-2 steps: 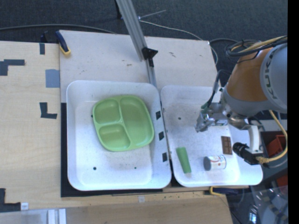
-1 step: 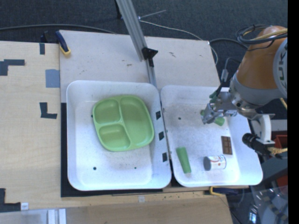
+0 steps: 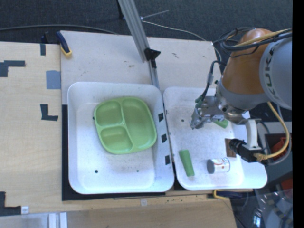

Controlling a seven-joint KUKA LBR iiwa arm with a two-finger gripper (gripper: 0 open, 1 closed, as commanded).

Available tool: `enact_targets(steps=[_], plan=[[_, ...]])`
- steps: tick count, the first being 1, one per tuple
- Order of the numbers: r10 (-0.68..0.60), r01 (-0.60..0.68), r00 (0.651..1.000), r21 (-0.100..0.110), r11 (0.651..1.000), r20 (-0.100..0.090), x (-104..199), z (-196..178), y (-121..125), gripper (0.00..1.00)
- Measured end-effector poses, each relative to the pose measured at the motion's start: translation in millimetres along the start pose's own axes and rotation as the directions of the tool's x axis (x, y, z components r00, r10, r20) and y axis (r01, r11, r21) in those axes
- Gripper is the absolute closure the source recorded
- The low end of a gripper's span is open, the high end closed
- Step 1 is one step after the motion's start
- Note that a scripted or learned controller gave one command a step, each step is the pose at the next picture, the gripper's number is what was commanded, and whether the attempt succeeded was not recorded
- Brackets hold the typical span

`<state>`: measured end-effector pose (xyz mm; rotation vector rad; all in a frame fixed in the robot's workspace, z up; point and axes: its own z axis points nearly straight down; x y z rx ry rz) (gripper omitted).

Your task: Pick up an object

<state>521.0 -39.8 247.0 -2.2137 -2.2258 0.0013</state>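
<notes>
Now: end effector (image 3: 198, 120) over right bin (image 3: 176, 99) | grip state unclear | green stick (image 3: 186, 163) apart

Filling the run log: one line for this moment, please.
gripper: over right bin | green stick, small can: lying in it | green tray: left bin

Green obj (image 3: 221, 123) mostly hidden behind gripper (image 3: 198, 121); shape can't tell. Finger state unclear, blurred. Arm (image 3: 256, 70) cut off at right edge. Right bin (image 3: 178, 99) far corner hidden by arm. Small cylinder (image 3: 218, 165) label too small to read.
</notes>
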Motion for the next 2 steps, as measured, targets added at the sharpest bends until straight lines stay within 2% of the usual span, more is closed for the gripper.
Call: enact_targets(steps=[2], plan=[[-0.002,0.002,1.0,-0.001,1.0,-0.001,105.5,-6.0,21.0,1.0]])
